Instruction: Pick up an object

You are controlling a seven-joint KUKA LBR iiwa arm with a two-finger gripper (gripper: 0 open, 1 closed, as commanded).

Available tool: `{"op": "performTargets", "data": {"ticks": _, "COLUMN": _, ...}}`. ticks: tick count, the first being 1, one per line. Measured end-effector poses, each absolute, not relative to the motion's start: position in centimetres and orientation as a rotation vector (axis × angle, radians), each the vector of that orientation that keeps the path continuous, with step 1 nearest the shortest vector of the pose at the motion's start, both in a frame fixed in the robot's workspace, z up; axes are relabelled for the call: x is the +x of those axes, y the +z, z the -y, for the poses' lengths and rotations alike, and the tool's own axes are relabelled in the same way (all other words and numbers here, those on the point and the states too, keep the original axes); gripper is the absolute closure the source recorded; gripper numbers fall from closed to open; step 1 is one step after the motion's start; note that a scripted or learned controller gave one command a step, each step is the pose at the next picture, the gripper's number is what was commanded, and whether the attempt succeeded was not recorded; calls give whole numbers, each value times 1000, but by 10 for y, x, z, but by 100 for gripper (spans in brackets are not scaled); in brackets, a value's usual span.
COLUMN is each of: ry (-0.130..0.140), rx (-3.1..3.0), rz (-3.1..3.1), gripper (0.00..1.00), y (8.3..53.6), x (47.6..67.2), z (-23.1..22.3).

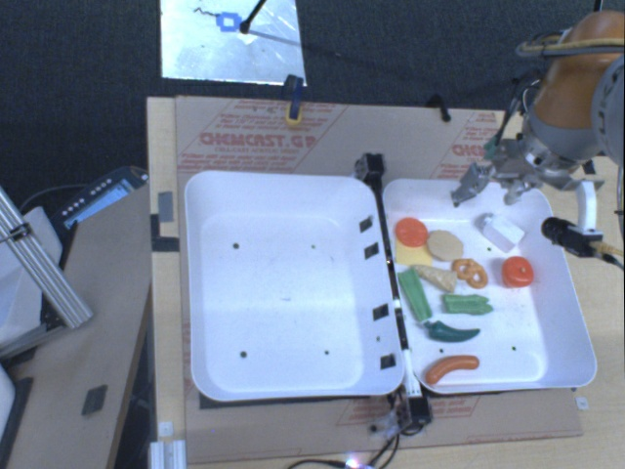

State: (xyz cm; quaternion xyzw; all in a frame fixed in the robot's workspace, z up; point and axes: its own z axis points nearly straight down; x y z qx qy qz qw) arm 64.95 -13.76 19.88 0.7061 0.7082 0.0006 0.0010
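With my gripper point(485, 186) spread empty above the white block point(502, 232), I feared it skidding off the bin wall point(547, 195).

Grey arm point(586, 115) with a rounded orange band above the wrist; metallic grey gripper point(491, 189) with two thin fingers point(469, 186); dark cables alongside.

Even, bright light fills the frame; the white bins point(283, 291) look washed out, a foil sheet point(231, 27) at upper left glares, edges slightly soft.
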Motion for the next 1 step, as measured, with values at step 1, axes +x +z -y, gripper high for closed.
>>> {"op": "performTargets", "data": {"ticks": 1, "ry": 18, "rx": 2201, "rz": -2213, "gripper": 0, "y": 109, "x": 664, "z": 170}}
